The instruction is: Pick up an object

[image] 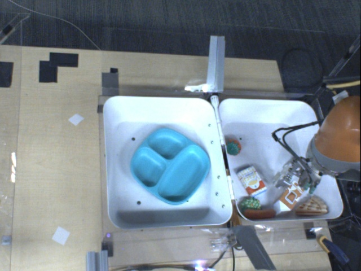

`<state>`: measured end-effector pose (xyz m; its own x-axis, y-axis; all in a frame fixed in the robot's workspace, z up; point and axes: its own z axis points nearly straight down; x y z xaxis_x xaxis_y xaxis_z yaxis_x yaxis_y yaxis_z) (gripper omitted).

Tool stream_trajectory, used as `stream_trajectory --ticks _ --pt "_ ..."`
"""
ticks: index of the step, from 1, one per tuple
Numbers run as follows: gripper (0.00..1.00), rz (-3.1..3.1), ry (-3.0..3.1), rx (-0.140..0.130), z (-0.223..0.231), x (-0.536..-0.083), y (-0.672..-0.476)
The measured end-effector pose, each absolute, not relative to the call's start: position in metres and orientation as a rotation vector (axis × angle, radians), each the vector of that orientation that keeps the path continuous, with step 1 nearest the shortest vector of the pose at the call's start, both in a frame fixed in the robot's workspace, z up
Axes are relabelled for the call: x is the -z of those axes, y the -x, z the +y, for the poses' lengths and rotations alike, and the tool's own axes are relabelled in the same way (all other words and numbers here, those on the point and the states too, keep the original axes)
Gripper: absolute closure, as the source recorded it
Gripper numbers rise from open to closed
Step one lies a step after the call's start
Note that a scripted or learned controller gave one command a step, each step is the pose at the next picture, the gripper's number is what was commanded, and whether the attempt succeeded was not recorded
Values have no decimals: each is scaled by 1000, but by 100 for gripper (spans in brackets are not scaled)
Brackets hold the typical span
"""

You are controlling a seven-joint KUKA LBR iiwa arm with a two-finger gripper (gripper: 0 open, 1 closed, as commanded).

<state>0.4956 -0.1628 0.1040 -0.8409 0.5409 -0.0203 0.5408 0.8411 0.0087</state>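
Observation:
The right bin (265,114) holds several small objects. A white and orange carton (251,180) lies near its middle, and a small green and orange ball (232,147) rests by the left wall. A red sausage with a green piece (256,207) lies at the front. A sandwich wedge (311,207) sits in the front right corner, with a small orange and white box (291,197) just left of it. My gripper (295,179) hangs low over that orange and white box, directly above it.
The left bin (121,117) contains a blue three-compartment plate (170,165). A divider wall (221,151) separates the bins. A black cable (287,134) loops from the arm over the right bin. A metal post (216,61) stands behind the bins.

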Motion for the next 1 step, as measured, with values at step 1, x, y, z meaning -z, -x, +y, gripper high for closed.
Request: stream_trajectory --ticks 1 --pt "0 2993 -879 -4 -163 -104 -496"
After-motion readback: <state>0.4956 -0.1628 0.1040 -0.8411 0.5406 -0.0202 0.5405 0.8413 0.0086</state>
